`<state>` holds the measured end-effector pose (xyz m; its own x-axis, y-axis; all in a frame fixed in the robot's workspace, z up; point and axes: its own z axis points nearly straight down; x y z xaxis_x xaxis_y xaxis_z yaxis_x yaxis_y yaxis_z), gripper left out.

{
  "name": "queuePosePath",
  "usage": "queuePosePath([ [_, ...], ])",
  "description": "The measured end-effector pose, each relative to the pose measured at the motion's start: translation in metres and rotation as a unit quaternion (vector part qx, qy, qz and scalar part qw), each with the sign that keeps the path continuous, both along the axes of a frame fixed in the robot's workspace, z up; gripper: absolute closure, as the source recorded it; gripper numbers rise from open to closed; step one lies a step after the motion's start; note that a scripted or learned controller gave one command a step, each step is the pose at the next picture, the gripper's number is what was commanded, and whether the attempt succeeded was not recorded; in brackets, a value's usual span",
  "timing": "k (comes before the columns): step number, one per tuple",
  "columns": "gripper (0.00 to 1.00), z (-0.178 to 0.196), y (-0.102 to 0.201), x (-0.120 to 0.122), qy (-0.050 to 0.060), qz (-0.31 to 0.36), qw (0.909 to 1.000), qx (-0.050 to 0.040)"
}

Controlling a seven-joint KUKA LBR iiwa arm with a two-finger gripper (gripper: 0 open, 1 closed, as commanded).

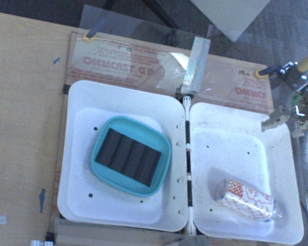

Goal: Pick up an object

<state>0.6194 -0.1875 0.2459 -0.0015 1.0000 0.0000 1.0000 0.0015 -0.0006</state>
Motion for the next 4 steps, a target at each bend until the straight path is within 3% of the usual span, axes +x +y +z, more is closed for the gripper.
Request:
queuePosePath([
  [1,0.00,-0.108,0.070,-0.078,0.000,0.101,0.9949,0.0002],
  [2,0.00,-0.061,0.104,-0.054,-0.002,0.143,0.9898,-0.0007],
  [3,0.00,-0.154,0.059,-0.128,-0.012,0.168,0.9857,0.0015],
  [4,1.00,-0.143,0.059,-0.126,-0.015,0.168,0.9856,0.0003],
])
